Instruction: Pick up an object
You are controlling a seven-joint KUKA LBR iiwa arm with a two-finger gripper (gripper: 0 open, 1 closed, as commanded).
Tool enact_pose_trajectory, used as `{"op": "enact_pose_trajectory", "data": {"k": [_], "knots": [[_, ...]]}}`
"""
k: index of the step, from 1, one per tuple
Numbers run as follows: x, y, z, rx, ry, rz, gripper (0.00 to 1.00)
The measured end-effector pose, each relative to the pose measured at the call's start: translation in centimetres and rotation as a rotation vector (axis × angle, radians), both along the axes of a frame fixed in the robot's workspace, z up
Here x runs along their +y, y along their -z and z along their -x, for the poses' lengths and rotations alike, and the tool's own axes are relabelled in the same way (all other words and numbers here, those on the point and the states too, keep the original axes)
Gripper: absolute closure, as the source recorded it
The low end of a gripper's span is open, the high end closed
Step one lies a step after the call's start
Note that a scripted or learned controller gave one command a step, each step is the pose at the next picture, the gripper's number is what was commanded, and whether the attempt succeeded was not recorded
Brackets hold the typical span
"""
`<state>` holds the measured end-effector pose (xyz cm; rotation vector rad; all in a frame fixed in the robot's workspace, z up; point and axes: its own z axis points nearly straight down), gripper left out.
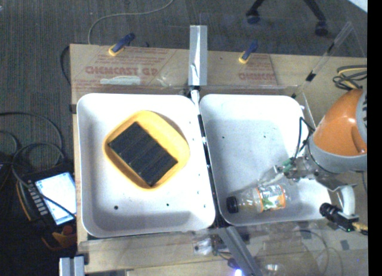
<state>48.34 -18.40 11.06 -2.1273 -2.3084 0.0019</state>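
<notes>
Low in the right bin (250, 113), tool (285, 172) beside bottle (258, 199); grip state unclear

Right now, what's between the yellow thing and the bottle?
In the camera view, bare white bin floor and the two bins' meeting rims lie between the yellow dish and the bottle.

The arm (343, 140) carries a rounded, glossy orange band above a smooth grey wrist section. Thin dark cables run along its side, with a few green and red wires bunched near the pincer (286, 170). A white, rounded part with a small black fitting sits at its lower end.
</notes>
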Motion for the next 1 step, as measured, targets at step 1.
{"op": "enact_pose_trajectory", "data": {"k": [1], "knots": [[-1.31,-5.31,-3.38,0.0,0.482,0.004,0.0]]}}
